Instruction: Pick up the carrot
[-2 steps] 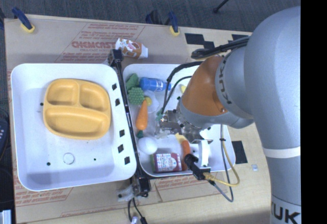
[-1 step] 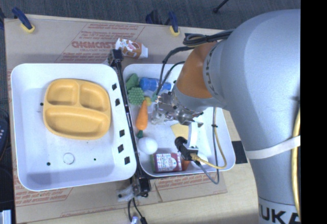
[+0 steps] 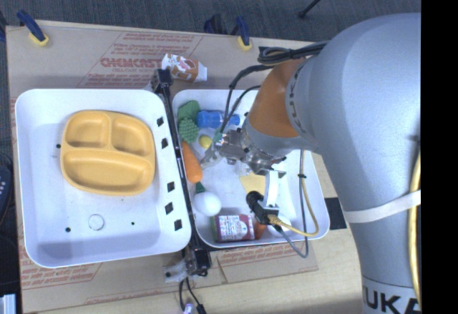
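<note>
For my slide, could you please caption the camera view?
KUKA arm reaching over the right bin, near the carrot; yellow divided plate in the left bin.

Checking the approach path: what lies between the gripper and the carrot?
In the camera view, just bare white floor of the right bin separates the gripper from the carrot; the yellow ball sits just above that gap.
</note>
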`<act>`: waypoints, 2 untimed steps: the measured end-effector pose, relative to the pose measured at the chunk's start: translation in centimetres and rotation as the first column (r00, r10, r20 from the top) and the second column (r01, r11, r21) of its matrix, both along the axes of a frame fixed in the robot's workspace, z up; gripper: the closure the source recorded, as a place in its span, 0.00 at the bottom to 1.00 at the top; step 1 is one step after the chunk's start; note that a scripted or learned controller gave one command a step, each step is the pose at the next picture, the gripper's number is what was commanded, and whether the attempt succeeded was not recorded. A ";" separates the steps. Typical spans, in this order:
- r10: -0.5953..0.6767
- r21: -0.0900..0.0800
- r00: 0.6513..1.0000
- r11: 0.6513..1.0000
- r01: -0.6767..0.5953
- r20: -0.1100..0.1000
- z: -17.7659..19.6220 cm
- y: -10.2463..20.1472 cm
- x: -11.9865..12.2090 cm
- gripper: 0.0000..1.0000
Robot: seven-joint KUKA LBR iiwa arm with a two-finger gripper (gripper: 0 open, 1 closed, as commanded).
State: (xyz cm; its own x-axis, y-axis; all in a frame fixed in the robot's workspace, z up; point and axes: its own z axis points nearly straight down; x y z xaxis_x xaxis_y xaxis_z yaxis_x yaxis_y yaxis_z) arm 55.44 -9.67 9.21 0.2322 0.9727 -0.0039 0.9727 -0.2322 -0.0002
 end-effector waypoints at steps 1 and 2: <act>-0.112 0.005 0.994 0.994 0.112 -0.003 10.0 5.7 -0.4 0.00; -0.537 0.002 0.844 0.844 0.537 -0.007 9.9 7.2 -3.1 0.00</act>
State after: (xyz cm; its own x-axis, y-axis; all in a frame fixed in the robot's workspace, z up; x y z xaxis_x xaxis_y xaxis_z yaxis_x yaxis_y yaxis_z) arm 52.38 -2.46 19.07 0.7181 0.6960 -0.0034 0.6959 -0.7181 -0.0076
